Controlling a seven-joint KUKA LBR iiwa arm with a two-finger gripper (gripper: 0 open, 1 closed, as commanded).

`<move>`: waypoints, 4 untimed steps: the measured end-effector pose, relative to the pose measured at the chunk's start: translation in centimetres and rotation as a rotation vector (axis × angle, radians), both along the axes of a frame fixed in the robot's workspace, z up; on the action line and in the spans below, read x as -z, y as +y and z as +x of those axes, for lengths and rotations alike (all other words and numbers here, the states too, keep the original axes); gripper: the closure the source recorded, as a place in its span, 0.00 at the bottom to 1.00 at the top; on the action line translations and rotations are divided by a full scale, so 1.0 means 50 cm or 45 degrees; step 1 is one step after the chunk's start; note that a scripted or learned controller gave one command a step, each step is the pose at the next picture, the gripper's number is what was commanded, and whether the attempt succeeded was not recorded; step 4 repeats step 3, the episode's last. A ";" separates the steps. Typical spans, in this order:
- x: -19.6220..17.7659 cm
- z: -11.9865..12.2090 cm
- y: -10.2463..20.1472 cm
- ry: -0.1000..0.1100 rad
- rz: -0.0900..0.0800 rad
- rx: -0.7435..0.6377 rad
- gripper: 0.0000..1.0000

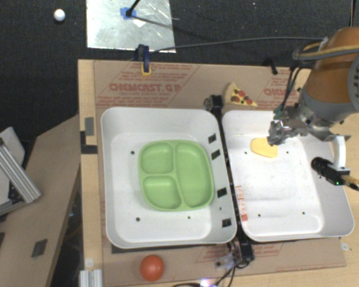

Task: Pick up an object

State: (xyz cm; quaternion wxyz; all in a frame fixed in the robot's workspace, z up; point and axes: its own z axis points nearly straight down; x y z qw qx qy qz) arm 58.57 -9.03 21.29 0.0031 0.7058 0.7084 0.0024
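Observation:
A flat yellow object [264, 148] lies in the right bin [287, 220], toward its back. My gripper [277, 134] hangs just above the yellow object's right end, close to it or touching it. In the left bin [116, 220] sits a green divided plate [175, 174] with three compartments. A toy pizza slice [240, 95] rests on the board behind the right bin, outside both bins.
A red-orange ball [151, 267] lies on the board in front of the left bin. Black clips sit along the seam between the bins. A metal rail [12, 169] stands at the far left. The front half of the right bin is bare.

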 end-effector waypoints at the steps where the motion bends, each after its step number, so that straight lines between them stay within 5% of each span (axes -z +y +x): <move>1: 0.005 -0.012 0.091 0.009 0.003 -0.005 1.00; 3: 0.017 0.004 0.311 0.007 0.005 -0.009 1.00; 4: 0.017 0.004 0.311 0.007 0.005 -0.009 1.00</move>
